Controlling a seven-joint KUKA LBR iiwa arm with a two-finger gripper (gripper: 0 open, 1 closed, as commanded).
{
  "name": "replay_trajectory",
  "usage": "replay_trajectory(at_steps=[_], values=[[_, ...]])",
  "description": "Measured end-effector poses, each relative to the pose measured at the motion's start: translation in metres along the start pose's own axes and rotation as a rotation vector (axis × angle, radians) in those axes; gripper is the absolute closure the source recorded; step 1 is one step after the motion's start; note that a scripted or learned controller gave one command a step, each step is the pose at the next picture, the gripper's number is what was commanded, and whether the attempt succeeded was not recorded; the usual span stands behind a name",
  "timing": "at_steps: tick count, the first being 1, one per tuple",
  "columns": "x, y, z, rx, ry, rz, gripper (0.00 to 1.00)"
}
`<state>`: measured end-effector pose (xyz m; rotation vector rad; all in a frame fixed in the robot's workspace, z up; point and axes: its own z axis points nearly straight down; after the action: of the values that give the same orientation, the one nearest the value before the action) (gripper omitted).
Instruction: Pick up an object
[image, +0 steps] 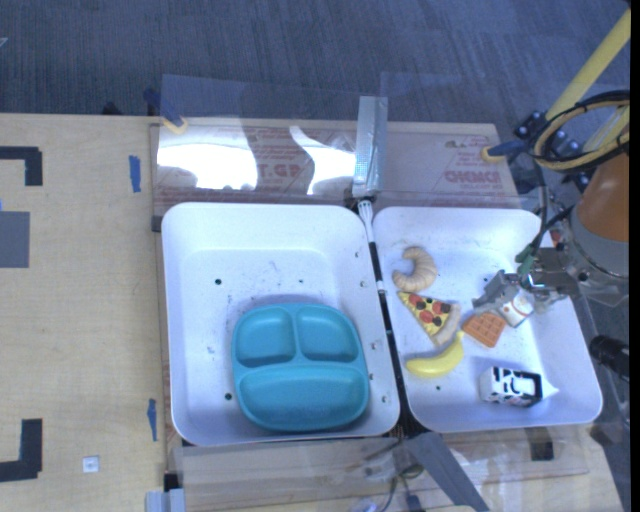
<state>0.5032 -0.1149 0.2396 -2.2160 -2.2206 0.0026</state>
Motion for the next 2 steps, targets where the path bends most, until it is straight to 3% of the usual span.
replay_trajectory(at_steps=[1,2], values=[[-0.027,0.066,0.032,-0.003,-0.002,0.145,0.00],[-0.086,0.069,0.094,0.004,-0.002,0.168,0.00]])
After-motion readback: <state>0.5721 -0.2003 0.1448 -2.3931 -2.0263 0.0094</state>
